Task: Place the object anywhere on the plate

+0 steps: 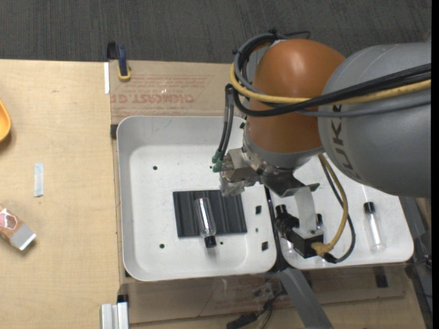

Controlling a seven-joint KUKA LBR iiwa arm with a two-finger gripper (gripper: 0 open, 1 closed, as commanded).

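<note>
A dark ribbed plate [185, 214] lies flat in the left bin [144, 184], near its front right. A clear vial with a black cap [205, 223] lies on the plate, cap toward the front. My gripper [233, 181] hangs just above the plate's back right corner, largely hidden under the big orange wrist [291, 94]. It sits a little to the right of and behind the vial, apart from it.
A second clear vial [371, 225] lies in the right bin [401, 249]. Black brackets and cables [302, 238] hang from the arm over the divide between the bins. On the bench to the left are a small grey strip [38, 180] and a wrapped block [15, 229].
</note>
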